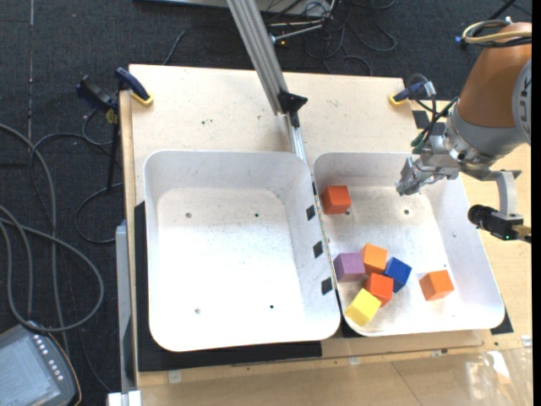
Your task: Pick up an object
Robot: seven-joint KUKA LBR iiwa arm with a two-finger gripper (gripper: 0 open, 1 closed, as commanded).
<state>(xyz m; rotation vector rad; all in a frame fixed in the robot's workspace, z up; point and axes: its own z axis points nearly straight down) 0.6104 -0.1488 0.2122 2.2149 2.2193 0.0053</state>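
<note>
Overhead slanted view of the bench. Two shallow white plastic bins are sitting side by side on a pale speckled wooden board (211,112): the left bin (169,227) and the right bin (473,260). The grey arm with its orange band (499,83) is reaching in from the right, and its two-finger gripper (409,184) is hanging over the upper part of the right bin; nothing is showing between its fingers, and how far they are parted cannot be told at this scale. The candidate objects are all lying in the right bin. A lone orange cube (337,199) is resting near the bin's upper left, apart from the gripper. Lower down, a cluster is lying close together: a purple cube (349,266), an orange block (374,256), a blue cube (397,272), a red-orange cube (379,288) and a yellow cube (363,307). Another orange cube (436,284) is sitting by itself to the right of the cluster. A slanted aluminium rail (254,36) is crossing the board from above.
</note>
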